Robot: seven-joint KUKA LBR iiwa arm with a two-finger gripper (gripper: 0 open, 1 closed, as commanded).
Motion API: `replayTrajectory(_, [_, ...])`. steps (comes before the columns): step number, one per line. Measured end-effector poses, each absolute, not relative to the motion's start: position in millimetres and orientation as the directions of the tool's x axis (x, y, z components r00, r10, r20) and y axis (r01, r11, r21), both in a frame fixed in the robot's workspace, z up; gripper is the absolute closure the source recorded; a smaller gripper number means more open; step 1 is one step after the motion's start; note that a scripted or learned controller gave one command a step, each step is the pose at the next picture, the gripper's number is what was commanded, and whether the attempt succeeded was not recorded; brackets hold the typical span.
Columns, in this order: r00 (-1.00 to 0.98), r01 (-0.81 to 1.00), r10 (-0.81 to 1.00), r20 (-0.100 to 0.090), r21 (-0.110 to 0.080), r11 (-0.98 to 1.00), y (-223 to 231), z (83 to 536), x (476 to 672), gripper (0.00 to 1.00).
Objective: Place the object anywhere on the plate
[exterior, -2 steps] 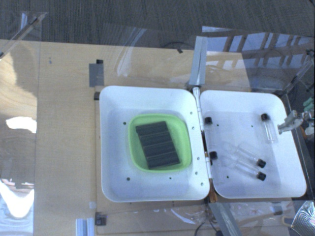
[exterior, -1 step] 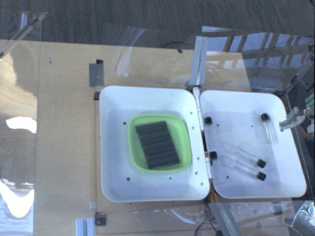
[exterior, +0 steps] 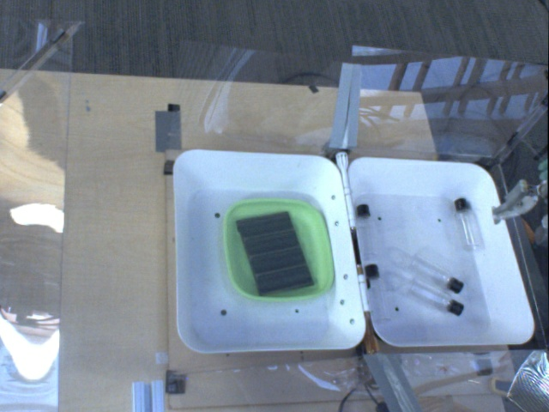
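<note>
Looking down, you see the dark ridged block (exterior: pixel 274 253) lying flat on the green plate (exterior: pixel 233 230), left bin (exterior: pixel 197 316). At the right bin's (exterior: pixel 412 333) 3 o'clock rim sits the gripper (exterior: pixel 515 200); you cannot tell its grip

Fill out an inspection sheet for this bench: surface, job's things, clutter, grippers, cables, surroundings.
Surface: wooden bench bearing two white bins side by side, the left bin and the right bin.
Job's things: green plate in the left bin, with a dark ribbed block lying on it; three clear tubes with black caps in the right bin, one near its far right corner, two side by side near its middle.
Clutter: nothing seen.
Grippers: a metal part reaches in at the right edge over the right bin's rim; too little visible to judge its state.
Cables: a dark cable on the bench beyond the bins.
Surroundings: clear panels around the bench, dark carpet beyond.
</note>
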State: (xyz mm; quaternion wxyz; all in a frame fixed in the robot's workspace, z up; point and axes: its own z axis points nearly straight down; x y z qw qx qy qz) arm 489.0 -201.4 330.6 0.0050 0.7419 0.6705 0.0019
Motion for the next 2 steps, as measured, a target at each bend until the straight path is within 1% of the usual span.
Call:
replayTrajectory(1, [0.143,0.990,0.990,-0.003,0.009,-0.143,-200.8,331.7,489.0,0.00])
replayTrajectory(2, [0.187,0.982,0.982,-0.003,0.010,-0.187,-200.5,354.6,488.9,0.00])
